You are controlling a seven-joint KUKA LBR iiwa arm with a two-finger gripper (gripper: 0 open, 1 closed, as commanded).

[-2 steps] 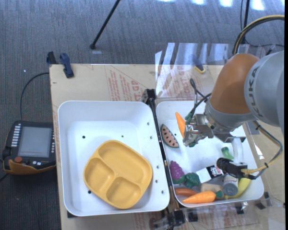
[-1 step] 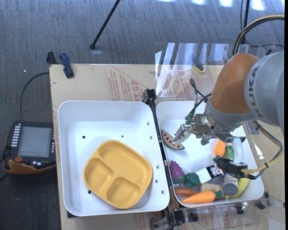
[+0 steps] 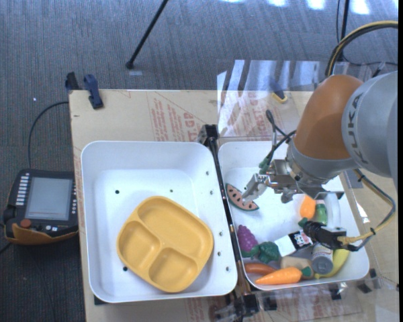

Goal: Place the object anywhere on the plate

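The yellow three-compartment plate point(image 3: 164, 243) lies in the left white bin point(image 3: 101, 173). My gripper point(image 3: 269, 188) hangs over the middle of the right bin point(image 3: 235, 154), under the orange band of the arm. Its fingers stand apart, open, with nothing between them. One fingertip point(image 3: 253, 188) is just above and to the right of a watermelon slice point(image 3: 242, 199) on the bin floor. An orange piece point(image 3: 307, 208) and a green piece point(image 3: 320, 214) lie just right of the gripper.
Toy food crowds the right bin's front: purple grapes point(image 3: 246, 236), broccoli point(image 3: 269, 251), a carrot point(image 3: 279, 277), a red chili point(image 3: 258, 268), a banana point(image 3: 340, 256), a can point(image 3: 321, 256). A pendant point(image 3: 46, 203) sits left of the bench.
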